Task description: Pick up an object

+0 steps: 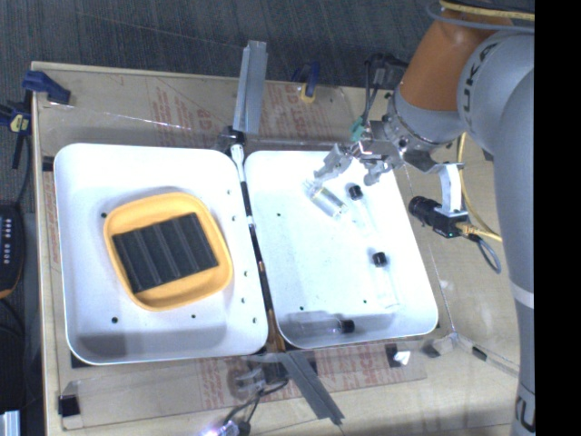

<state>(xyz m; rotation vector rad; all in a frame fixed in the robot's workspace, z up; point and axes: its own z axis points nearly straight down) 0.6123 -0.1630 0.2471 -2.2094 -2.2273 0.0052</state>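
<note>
In the left bin (82, 316) lies a yellow dish with a black ribbed insert (166, 249). The right bin (300, 271) holds several clear plastic vials with black caps: one (327, 199) near the back, one (383, 275) towards the right wall, and one (322, 325) along the front wall. My gripper (354, 168) hangs low over the back of the right bin with its fingers spread apart. The back vial lies just below its left finger (331, 164). I see nothing between the fingers.
A metal divider (250, 84) rises between the bins at the back. Cables and a black connector (436, 214) hang beside the right bin's right wall. The grey arm with its orange band (436, 62) fills the upper right.
</note>
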